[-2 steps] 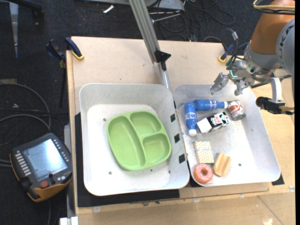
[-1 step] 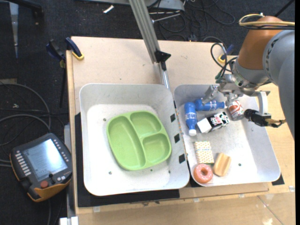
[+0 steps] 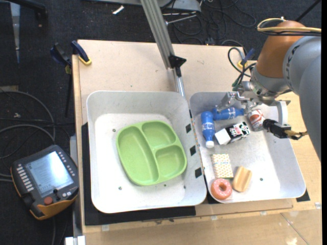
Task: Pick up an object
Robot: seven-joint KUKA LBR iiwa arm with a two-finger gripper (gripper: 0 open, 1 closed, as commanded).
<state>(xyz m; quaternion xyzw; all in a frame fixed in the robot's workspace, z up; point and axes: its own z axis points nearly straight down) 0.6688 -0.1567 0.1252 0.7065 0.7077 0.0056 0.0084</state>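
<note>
A green divided plate (image 3: 152, 152) is lying in the left bin (image 3: 97, 137), well apart from everything else. In the right bin (image 3: 286, 172), a blue bottle (image 3: 207, 126) is lying just beside a small black-and-white carton (image 3: 232, 133), while a checkered wafer (image 3: 222, 165), a pink donut (image 3: 221, 188) and a bread roll (image 3: 242, 179) are sitting close together near the front edge. The gripper (image 3: 240, 102) is hanging over the bin's far side, near a red-and-white can (image 3: 255, 119); whether it is spread or pinching anything, I cannot tell.
</note>
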